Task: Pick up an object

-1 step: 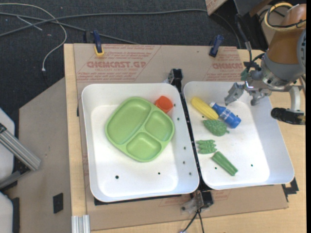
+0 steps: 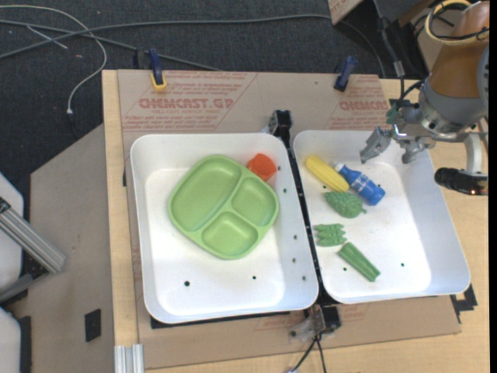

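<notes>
Above the right bin, the pincer gapes wide beside blue bottle and corn

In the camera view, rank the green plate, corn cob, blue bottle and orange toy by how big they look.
1. Green plate, by far the largest.
2. Corn cob and blue bottle look about alike; I won't rank them.
3. Orange toy, smallest, though the plate partly hides it.
</notes>
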`<action>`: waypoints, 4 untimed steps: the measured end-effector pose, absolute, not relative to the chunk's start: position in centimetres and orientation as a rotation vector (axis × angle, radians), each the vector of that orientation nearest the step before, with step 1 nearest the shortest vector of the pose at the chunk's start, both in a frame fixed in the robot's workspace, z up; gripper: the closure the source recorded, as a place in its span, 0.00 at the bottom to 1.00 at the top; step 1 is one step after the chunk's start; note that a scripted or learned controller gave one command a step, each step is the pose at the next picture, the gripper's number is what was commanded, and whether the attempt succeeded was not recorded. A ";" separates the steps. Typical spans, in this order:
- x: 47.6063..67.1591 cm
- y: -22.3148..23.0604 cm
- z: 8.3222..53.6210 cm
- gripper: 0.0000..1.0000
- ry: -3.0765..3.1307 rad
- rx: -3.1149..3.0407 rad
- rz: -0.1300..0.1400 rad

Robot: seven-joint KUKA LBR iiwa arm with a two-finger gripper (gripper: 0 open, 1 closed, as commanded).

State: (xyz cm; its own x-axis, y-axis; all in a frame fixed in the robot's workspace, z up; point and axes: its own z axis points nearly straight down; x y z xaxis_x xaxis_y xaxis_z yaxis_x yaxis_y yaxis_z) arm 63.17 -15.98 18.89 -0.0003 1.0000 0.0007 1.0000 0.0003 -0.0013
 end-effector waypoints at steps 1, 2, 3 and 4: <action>62.2 -15.9 14.0 0.00 -2.217 -2.217 0.005; 62.0 -15.8 8.7 0.00 -2.217 -2.217 0.005; 62.3 -15.8 10.2 1.00 -2.222 -2.221 -0.002; 62.1 -15.1 16.3 1.00 -2.228 -2.224 -0.007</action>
State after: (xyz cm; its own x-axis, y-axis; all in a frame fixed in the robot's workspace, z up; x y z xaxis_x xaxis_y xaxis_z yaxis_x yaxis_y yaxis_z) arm 62.07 -15.09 16.30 -0.0017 1.0000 -0.0014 1.0000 0.0017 0.0076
